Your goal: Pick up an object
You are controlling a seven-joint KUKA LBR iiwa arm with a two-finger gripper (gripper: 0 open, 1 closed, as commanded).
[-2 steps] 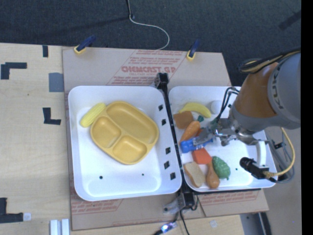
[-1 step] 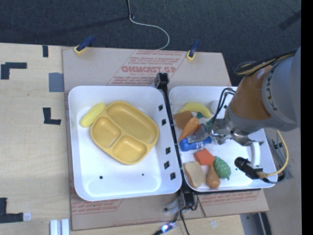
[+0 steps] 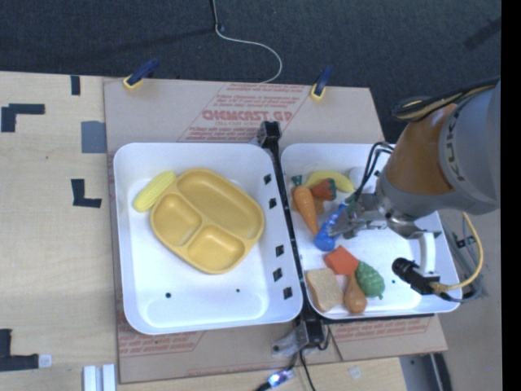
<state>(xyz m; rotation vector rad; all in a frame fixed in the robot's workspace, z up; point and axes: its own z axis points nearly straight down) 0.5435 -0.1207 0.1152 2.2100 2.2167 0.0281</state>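
You see the tool [image 3: 340, 221] in the right bin [image 3: 423, 300], beside the carrot [image 3: 306, 206], pinching a blue toy [image 3: 327, 236].

Single fixed camera, sitting above the tabletop [image 3: 49, 218] and looking down at a slant. It is facing toward the far edge, where dark carpet [image 3: 106, 23] is filling the top of the frame. Distance is moderate: both bins are fitting in frame whole, left bin [image 3: 138, 300] near centre, right bin [image 3: 317, 155] right of centre, with cardboard [image 3: 236, 108] showing under them and bare wood at the left. The arm [image 3: 440, 157] is entering from the right edge and is overlapping the right bin's far side, hiding part of its rim. The near tabletop edge is running along the bottom of the frame.
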